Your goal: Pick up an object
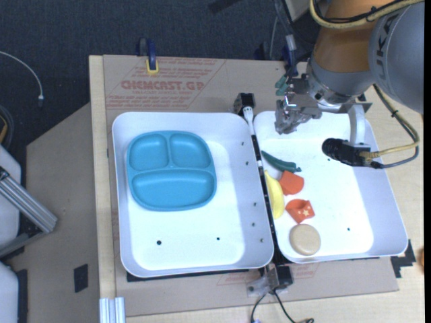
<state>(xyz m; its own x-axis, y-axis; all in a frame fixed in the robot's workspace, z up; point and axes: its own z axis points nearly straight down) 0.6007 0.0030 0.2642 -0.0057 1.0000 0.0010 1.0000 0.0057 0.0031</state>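
Note:
My gripper (288, 124) hangs over the far left corner of the right bin (377, 207), with nothing seen between its fingers. Along that bin's left side lie a dark green pod-shaped item (280, 161), a yellow banana (274, 194), an orange-red piece (291, 182), a red strawberry-like piece (300, 210) and a beige round cookie (305, 239). The gripper is above and beyond the green item, apart from all of them.
The left bin (195, 247) holds a blue divided plate (172, 169) in its far left part. The bins stand side by side on a cardboard-topped bench (168, 79). A blue clamp (151, 56) sits at the bench's far edge.

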